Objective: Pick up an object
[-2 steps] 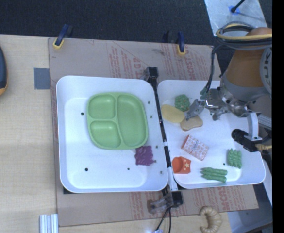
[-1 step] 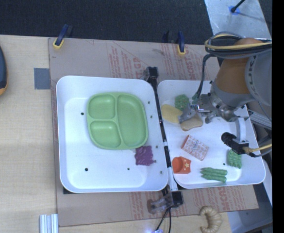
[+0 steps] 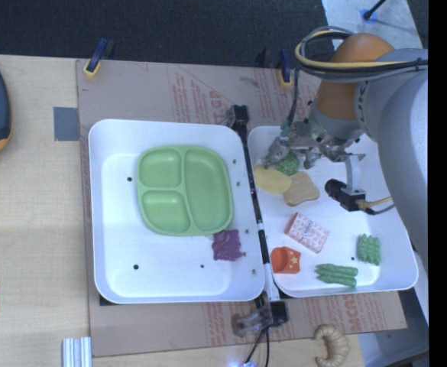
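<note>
The gripper (image 3: 288,157), its opening impossible to judge from here, sits low over a small green toy (image 3: 288,164) directly beneath it in the right bin (image 3: 395,281), a pale yellow piece (image 3: 271,180) just beside.

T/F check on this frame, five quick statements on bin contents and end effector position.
1. The green divided plate lies in the left bin. True.
2. The purple item sits on the plate. False: it lies on the bin floor beside the plate's lower right corner.
3. The end effector is over the right bin's far left corner. True.
4. The red item is in the left bin. False: right bin.
5. The pink patterned packet lies outside both bins. False: right bin.
</note>
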`<act>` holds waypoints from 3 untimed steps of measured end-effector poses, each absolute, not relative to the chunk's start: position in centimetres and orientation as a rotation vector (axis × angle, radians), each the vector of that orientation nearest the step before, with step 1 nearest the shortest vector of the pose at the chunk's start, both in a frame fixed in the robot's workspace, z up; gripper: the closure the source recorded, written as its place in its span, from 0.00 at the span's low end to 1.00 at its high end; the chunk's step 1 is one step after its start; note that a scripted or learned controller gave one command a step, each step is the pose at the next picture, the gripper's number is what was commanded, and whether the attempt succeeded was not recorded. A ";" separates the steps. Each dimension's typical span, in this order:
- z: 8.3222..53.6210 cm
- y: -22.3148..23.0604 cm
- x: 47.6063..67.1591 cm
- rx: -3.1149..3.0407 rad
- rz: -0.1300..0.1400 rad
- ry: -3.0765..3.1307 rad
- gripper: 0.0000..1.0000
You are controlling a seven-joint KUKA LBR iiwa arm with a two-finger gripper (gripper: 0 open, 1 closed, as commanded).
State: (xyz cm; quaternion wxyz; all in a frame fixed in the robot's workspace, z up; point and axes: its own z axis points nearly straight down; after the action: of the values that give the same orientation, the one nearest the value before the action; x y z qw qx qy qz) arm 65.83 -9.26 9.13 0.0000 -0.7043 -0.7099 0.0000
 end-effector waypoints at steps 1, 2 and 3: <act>9.2 -11.4 65.6 -2.220 0.003 -2.224 0.00; 9.8 -10.7 65.6 -2.216 0.002 -2.226 0.00; 10.8 -11.2 65.7 -2.219 0.001 -2.225 0.00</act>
State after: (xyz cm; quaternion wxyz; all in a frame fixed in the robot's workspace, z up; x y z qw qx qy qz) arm 65.68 -11.21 10.81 -0.0005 -0.7061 -0.7081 0.0004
